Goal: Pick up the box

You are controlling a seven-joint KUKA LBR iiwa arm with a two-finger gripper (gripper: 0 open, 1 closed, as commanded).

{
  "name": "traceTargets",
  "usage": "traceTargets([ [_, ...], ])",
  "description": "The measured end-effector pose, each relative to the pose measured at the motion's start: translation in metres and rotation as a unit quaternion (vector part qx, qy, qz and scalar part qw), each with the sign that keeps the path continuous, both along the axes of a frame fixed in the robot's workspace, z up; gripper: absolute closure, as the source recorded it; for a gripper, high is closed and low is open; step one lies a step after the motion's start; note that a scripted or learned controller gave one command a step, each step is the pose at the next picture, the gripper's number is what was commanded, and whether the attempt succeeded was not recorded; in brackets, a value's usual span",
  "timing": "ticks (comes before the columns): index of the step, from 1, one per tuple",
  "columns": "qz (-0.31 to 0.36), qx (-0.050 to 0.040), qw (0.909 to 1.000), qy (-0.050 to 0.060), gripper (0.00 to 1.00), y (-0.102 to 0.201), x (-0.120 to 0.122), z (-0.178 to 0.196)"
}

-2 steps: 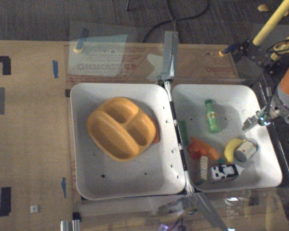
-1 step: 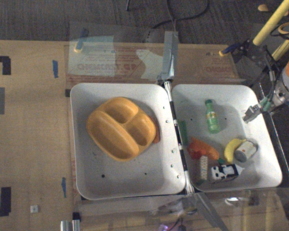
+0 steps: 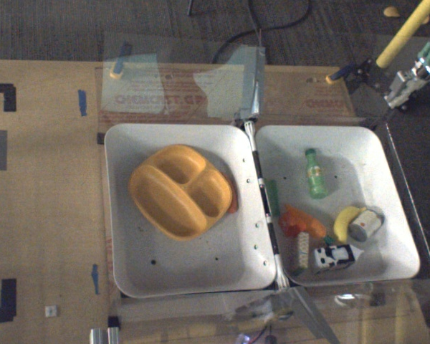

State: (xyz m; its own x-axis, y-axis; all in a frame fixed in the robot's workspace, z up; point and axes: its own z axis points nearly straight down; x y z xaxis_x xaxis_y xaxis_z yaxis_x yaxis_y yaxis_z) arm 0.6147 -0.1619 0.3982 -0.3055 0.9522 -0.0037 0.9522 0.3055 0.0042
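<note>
The fingers (image 3: pixel 414 77) are hanging too blurry to tell spread or pressed, well apart from the black-and-white box (image 3: pixel 333 256).

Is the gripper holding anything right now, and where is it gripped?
Nothing held: the gripper sits outside the bins, while the box lies in the right bin.

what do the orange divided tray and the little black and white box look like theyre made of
The orange divided tray looks like moulded plastic: one even colour, rounded compartment walls, a soft sheen. The black and white box is probably printed cardboard, a small carton with flat faces and sharp edges, though it is too small to be sure.
</note>
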Motion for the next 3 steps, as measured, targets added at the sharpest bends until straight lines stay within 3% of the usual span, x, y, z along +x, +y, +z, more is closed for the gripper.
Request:
traceTargets([
  [1, 0.039, -0.001, 0.9992, -0.001, 1.0, -0.063, -0.053, 0.039],
  [3, 0.041, -0.0054, 0.9991, -0.008, 1.0, -0.062, -0.05, 0.063],
])
